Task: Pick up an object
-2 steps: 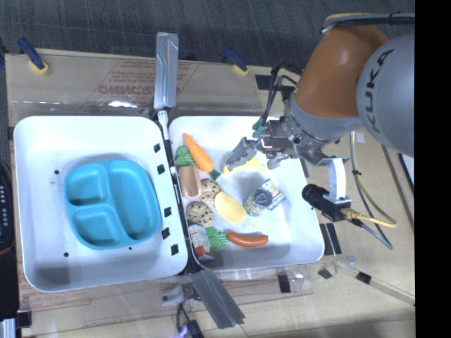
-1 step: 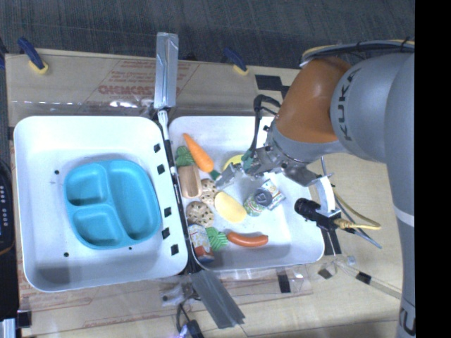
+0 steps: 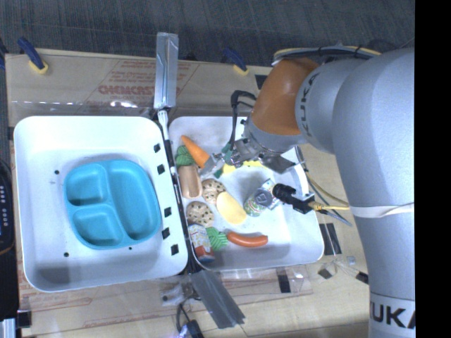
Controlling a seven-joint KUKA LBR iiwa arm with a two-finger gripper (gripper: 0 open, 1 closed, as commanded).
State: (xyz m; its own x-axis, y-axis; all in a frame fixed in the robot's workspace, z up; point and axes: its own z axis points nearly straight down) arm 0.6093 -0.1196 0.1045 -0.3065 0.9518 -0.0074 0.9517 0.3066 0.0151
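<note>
Your gripper (image 3: pixel 236 155) sits low in the right bin (image 3: pixel 303 241), near its upper middle, but you cannot tell from this angle whether it is released or clenched, and nothing shows in its grasp. Just left of it lies a carrot (image 3: pixel 195 151); below are a hot dog (image 3: pixel 189 182), cookies (image 3: pixel 204 199), a lemon (image 3: pixel 230 208), a can (image 3: pixel 258 200) and a sausage (image 3: pixel 247 239). The left bin (image 3: pixel 35 189) holds a blue tray (image 3: pixel 113 204).
</note>
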